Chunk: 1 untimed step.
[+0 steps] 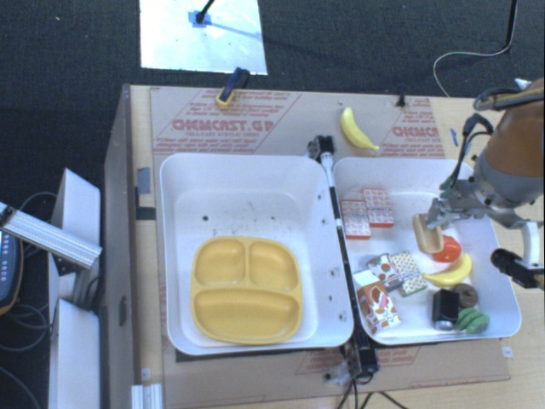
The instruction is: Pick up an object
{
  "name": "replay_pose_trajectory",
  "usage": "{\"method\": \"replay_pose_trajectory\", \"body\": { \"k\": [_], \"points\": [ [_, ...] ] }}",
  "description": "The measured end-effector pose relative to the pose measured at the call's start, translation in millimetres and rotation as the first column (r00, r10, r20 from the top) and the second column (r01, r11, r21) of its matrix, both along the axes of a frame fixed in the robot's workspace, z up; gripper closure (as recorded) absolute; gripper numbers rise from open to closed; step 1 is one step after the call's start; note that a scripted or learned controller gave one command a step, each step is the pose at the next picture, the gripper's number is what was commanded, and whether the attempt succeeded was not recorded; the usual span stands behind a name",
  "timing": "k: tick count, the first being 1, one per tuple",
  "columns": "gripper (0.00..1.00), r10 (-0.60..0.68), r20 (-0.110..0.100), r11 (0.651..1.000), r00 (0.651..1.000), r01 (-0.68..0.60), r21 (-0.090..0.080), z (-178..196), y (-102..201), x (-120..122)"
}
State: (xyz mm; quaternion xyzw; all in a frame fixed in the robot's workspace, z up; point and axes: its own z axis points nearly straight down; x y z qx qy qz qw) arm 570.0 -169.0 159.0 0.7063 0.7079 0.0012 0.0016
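**Bench inventory: two white bins and their contents**

Left bin (pixel 179 228), shallow white plastic: one yellow three-compartment plastic tray (pixel 247 290), lying flat toward the near side. A few dark specks on the bin floor above it.

Right bin (pixel 400 177), shallow white plastic:
- two small red-and-white printed boxes (pixel 367 212), side by side near the divider;
- a cluster of small printed cartons (pixel 387 284), tilted, toward the near-left corner;
- a tan bread-like block (pixel 425 233), standing just beside a red round piece (pixel 448 250);
- a yellow toy banana (pixel 451 272), below the red piece and touching it;
- a black rectangular item (pixel 444 308), a brown ring-shaped item (pixel 465 295) and a green lumpy item (pixel 471 319), packed together at the near-right corner.

Outside the bins: a second yellow banana (pixel 358 132) on the cardboard-lined bench (pixel 281 118) behind the right bin.

Arm: grey with orange band, over the right bin's right side. The gripper (pixel 439 215) hangs just above the tan block; whether its pincer is open or closed, I cannot tell, as metal parts crowd together there.

Hard to make out: the small cartons' printing; the black item's identity. The arm is cut off at the right edge.
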Motion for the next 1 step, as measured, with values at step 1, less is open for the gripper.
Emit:
{"method": "replay_pose_trajectory", "body": {
  "k": [1],
  "points": [
    [1.00,0.002,0.000,1.000,1.000,-0.002,0.000,56.3,24.9,-22.7]
  ]
}}
